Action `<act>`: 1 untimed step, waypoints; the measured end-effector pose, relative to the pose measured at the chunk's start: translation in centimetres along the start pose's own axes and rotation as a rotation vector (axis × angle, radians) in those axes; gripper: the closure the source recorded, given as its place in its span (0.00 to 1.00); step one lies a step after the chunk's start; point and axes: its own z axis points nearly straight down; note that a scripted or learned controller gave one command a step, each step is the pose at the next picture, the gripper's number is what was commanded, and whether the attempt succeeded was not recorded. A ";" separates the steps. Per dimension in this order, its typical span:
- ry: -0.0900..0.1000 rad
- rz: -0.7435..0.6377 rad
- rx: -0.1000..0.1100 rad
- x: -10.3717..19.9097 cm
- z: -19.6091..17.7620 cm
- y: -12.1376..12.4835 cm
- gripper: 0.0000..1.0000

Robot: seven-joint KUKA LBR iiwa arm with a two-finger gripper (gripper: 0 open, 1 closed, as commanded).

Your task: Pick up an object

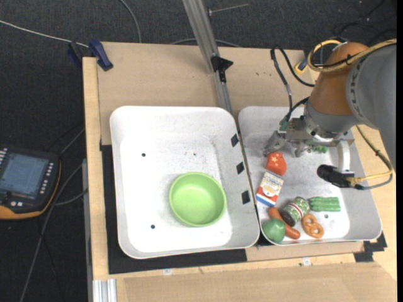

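While the hand [295, 145] hangs over the right bin [371, 222], grip unreadable, reaching is underway; next, drop onto the tomato [276, 163].

A pale wooden bench [157, 74] stands on dark carpeted floor [38, 74], where thin cables [126, 5] trail beyond its far edge, an orange-edged handheld screen [25, 178] lies to its left, and a metal pole [201, 30] slants across its top.

arm [378, 87]: grey casing | orange band [330, 83] | yellow and black cables
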 end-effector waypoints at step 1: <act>0.000 0.000 -0.002 0.0 -1.1 0.1 1.00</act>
